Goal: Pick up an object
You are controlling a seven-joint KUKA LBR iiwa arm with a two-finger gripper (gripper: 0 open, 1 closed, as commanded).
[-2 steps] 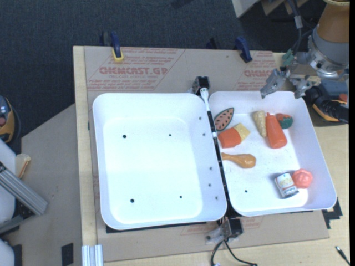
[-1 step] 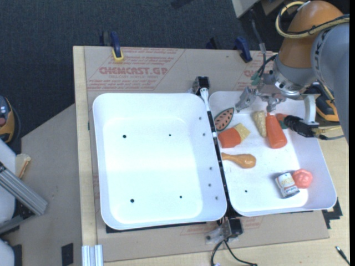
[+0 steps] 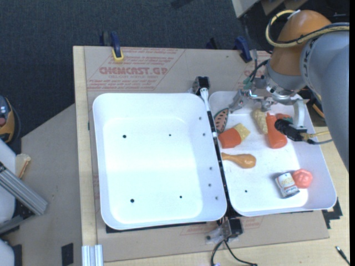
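Note:
The right bin holds several toy items. A watermelon slice lies by the divider, with an orange and yellow piece just in front of it. A tan drumstick lies mid-bin. A small can and a red strawberry-like piece sit near the front right. My gripper hangs low over the bin's far end, right above a pale yellow piece and beside an orange-red cylinder. Nothing is visibly held.
The left bin sits beside the right one, a black divider strip between them. The grey arm with its orange band covers the far right corner. Clamps hold the cardboard base at the back.

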